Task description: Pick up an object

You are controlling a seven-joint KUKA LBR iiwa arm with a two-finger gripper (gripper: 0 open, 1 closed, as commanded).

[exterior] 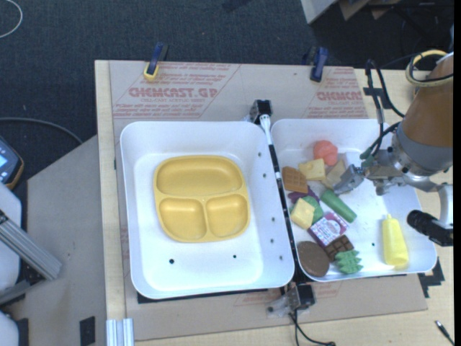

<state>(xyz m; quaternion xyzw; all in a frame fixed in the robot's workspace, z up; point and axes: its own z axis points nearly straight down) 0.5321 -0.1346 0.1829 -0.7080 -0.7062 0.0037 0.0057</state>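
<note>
The right bin (360, 130) holds several toy food pieces. An orange-red round piece (325, 151) lies at the back, with a yellow wedge (312, 169) and a brown waffle (294, 179) in front of it. A green cucumber (337, 205) lies in the middle, a purple packet (328, 228) and a brown cookie (312, 259) nearer the front. A yellow corn-like piece (394, 241) sits at the front right. My gripper (351, 179) hangs low in the bin, just above the cucumber's back end and right of a tan piece (336, 172). Nothing is visibly held.
The left bin (137, 215) carries a yellow three-compartment plate (202, 197). A chocolate bar (338, 246) and a green leafy toy (348, 261) lie by the cookie, a yellow-green block (303, 211) left of the cucumber. A black clip (261, 110) sits where the bins meet.
</note>
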